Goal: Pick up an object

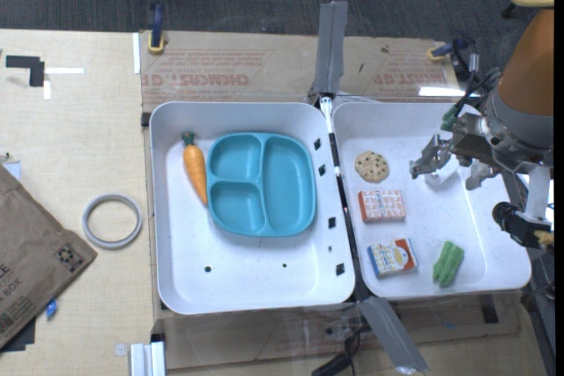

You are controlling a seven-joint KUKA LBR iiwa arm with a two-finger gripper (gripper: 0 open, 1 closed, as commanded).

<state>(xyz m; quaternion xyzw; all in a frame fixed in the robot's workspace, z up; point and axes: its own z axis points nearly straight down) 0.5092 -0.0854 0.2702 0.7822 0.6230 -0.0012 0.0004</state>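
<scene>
In the right bin [476, 277] lie a round cookie [372, 165], a small pink-and-white carton [382, 206], a second small carton with a red and blue label [391, 258] and a green bumpy vegetable [448, 263]. My gripper [434, 161] hangs over the upper right part of this bin, to the right of the cookie. Its fingers [426, 165] stand open with nothing between them. In the left bin [176, 277] a blue divided plate [262, 184] lies with a carrot [195, 171] along its left side.
A roll of tape [112, 219] and a brown cardboard box [26, 260] lie on the bench left of the bins. Cardboard [229, 75] lines the back behind the bins. A grey divider post [331, 48] stands between them.
</scene>
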